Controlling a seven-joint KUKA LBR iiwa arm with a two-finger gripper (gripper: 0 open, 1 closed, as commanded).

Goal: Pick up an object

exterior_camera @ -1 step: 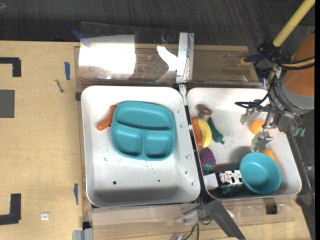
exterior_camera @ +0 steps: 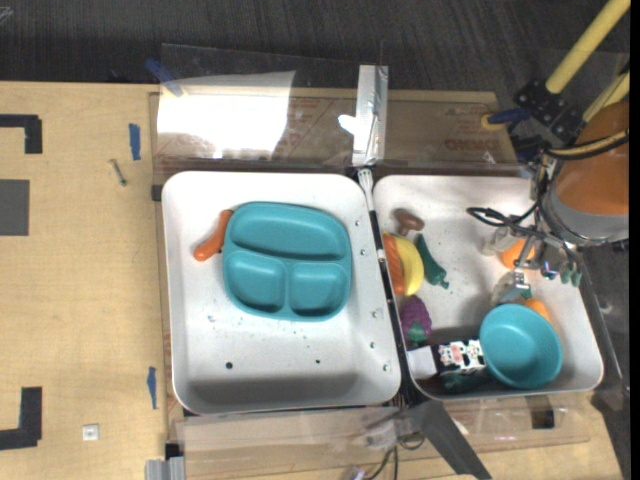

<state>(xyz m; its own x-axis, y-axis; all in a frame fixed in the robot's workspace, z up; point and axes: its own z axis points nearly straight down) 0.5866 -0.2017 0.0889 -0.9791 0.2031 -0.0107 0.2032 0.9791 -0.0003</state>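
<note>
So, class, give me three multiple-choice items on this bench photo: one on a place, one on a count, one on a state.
1. Where does the teal divided plate lie?
A. left bin
B. right bin
C. on the bench

2. How many compartments has that plate?
A. two
B. three
C. five

3. How does the teal bowl stand?
A. upside down
B. mouth up
C. stacked on the plate

Answers: 1 A, it lies within the left bin's walls. 2 B, one long compartment and two smaller ones. 3 B, its hollow inside faces up, in the right bin.

You have two white bins [exterior_camera: 190,368] side by side on the tan table [exterior_camera: 70,268], blue tape marks [exterior_camera: 134,140] at its left, and dark carpet [exterior_camera: 250,8] beyond.
</note>
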